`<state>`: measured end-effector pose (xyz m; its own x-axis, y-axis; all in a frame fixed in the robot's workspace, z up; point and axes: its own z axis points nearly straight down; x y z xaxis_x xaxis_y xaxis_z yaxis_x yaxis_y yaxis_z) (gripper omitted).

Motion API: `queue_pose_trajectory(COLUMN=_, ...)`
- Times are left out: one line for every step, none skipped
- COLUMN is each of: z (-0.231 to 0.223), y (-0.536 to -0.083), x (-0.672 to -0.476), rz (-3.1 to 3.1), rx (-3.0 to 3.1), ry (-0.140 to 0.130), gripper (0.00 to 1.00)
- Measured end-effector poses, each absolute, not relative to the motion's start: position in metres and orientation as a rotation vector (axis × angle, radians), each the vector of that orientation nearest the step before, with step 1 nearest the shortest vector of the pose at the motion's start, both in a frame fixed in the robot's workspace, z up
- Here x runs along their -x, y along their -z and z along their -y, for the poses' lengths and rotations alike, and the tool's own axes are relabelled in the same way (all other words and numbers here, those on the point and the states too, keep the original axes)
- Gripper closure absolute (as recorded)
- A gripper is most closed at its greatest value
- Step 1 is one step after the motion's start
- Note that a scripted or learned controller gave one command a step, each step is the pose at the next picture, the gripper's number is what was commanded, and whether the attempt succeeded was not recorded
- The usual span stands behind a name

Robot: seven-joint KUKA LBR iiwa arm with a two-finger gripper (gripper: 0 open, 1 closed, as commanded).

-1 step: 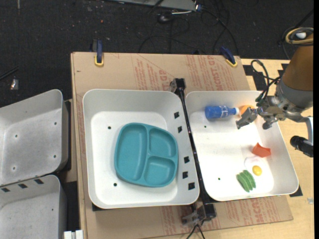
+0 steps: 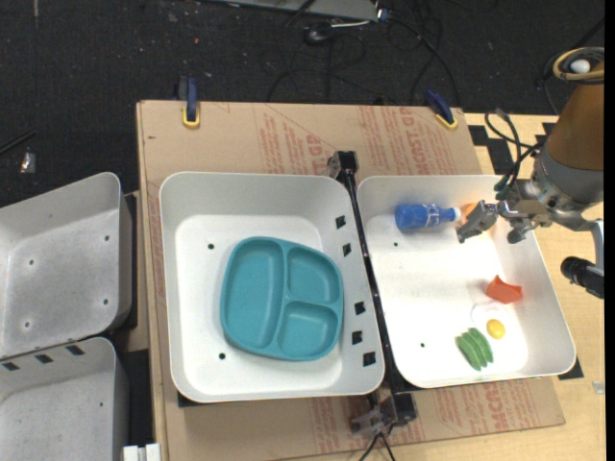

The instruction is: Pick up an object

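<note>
The right bin [image 2: 432,286] holds a blue bottle [image 2: 423,217] lying on its side near the back. A small orange object [image 2: 470,211] lies just right of the bottle. An orange-red wedge [image 2: 503,290], a yellow piece [image 2: 495,329] and a green ridged piece [image 2: 474,348] lie toward the front right. My gripper [image 2: 498,225] hangs over the bin's back right corner, open, its fingers spread. Its left finger [image 2: 476,223] is right beside the small orange object. Nothing sits between the fingers.
The left bin [image 2: 192,257] holds a teal divided plate [image 2: 283,298]. A black divider with clips [image 2: 363,277] runs between the bins. Spare white bins [image 2: 58,257] lie off the bench at the left. Cables trail behind the arm's wrist [image 2: 577,152].
</note>
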<state>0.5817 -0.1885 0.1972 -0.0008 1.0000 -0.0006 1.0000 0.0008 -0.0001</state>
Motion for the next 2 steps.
queue_pose_trajectory(z=0.180, y=-0.141, x=-0.574, rz=-2.224, rx=-2.225, ry=0.004, gripper=0.00)
queue_pose_trajectory(z=0.179, y=-0.090, x=-0.574, rz=-2.222, rx=-2.223, ry=0.002, gripper=0.00)
